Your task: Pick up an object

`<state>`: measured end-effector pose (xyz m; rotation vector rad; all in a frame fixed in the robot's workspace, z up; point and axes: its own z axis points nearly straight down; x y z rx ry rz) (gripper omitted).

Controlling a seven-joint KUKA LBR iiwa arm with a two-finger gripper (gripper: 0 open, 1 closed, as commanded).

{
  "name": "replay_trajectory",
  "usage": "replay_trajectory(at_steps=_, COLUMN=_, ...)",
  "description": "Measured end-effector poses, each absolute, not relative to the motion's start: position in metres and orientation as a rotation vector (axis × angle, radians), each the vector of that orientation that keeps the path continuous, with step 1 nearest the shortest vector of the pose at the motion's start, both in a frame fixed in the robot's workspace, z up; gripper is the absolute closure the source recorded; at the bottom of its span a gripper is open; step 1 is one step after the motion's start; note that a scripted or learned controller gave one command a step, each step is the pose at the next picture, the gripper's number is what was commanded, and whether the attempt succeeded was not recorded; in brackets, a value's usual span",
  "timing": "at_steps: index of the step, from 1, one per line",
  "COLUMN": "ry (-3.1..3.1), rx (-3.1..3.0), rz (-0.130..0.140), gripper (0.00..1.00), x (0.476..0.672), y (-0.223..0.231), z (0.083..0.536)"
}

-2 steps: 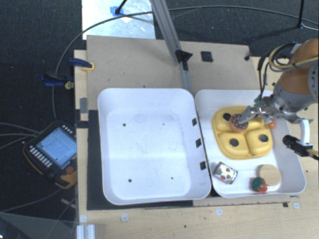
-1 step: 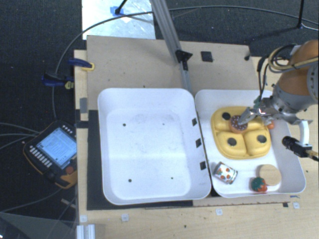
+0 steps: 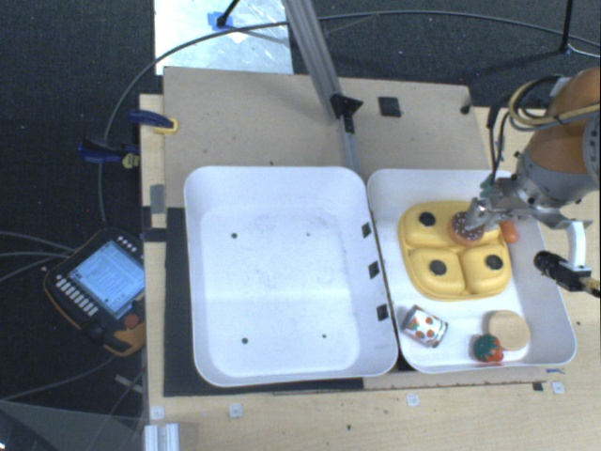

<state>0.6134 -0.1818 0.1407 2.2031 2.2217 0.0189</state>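
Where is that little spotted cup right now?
The spotted cup lies tipped over in the right bin, near its front edge, just below the yellow tray.

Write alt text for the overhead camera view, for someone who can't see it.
The robot arm's end effector is down over a yellow four-part tray in the right white bin. A spotted cup on its side, a tan disc and a small green toy lie nearer the camera.

Two white bins (image 3: 282,195) (image 3: 554,346) are seen on the bench. One yellow tray (image 3: 441,271), one spotted cup (image 3: 424,326), one tan disc (image 3: 508,329) and one green ball (image 3: 485,349) are counted.
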Motion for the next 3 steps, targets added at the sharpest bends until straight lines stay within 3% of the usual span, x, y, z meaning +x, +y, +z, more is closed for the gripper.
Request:
replay_trajectory(at_steps=1, ry=2.223, rx=2.21, rz=0.006, gripper=1.0, x=0.625, y=-0.185, z=0.192)
replay_trajectory(at_steps=3, ry=2.225, rx=2.21, rz=0.006, gripper=1.0, x=0.628, y=-0.179, z=0.28)
